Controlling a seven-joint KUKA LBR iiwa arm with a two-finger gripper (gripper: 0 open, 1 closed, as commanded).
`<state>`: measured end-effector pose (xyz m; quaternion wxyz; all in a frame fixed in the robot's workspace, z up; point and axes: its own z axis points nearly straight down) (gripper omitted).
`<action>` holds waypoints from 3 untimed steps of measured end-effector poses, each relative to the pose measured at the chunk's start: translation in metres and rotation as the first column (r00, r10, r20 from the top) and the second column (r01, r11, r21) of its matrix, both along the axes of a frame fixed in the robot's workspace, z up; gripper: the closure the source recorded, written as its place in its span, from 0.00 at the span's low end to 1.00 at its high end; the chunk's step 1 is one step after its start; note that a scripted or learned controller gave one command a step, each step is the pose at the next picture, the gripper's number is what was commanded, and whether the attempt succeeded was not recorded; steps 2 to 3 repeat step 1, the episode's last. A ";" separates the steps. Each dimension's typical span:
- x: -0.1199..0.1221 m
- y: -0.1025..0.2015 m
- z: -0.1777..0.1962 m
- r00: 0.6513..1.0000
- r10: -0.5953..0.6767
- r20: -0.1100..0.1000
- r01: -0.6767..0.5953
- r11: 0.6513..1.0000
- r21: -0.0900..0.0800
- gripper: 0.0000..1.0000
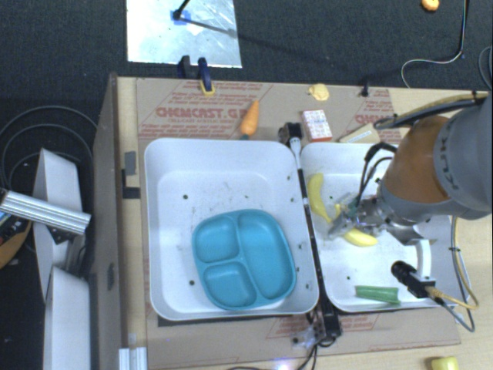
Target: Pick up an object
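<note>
From above, the grey arm's two-finger gripper [344,220] sits low in the right white bin [339,295], beside a yellow banana-shaped toy [315,195] and a small yellow piece [360,238] (finger state: cannot tell). A blue divided plate [243,259] lies in the left bin [166,206].

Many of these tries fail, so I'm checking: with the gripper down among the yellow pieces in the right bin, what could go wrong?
1. The gripper sits between the banana and the lemon, so it might pinch both or push one away.
2. Both lie near the bin's wall, so the banana may get wedged against it.
</note>
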<state>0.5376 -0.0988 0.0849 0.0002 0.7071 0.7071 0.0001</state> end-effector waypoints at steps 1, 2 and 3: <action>0.002 0.000 0.010 1.000 0.002 0.002 -0.002 1.000 0.001 1.00; 0.002 0.000 0.010 1.000 0.002 0.002 -0.002 1.000 0.001 1.00; 0.002 0.000 0.010 1.000 0.002 0.002 -0.002 1.000 0.001 1.00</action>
